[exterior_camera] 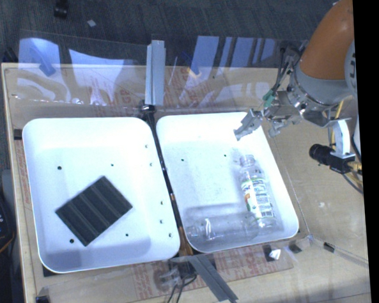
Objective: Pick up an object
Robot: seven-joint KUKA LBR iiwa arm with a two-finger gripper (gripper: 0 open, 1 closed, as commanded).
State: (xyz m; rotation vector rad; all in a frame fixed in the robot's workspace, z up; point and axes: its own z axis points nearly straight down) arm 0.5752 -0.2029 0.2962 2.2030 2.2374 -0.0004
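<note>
My gripper (pixel 259 125) hangs over the far right corner of the right bin (pixel 195 131), open, with nothing between its fingers. Just below it a clear plastic bottle with a white and orange label (pixel 256 191) lies along the bin's right side. A second clear bottle (pixel 223 227) lies crosswise along the bin's front wall, touching the first one's lower end. A black ribbed flat pad (pixel 94 210) rests at a slant on the floor of the left bin (pixel 41 140).
A grey divider post (pixel 154 73) stands behind the gap between the two bins. A clear sheet (pixel 95 70) lies across the back of the bench. A metal bracket (pixel 207 278) juts out at the front between the bins.
</note>
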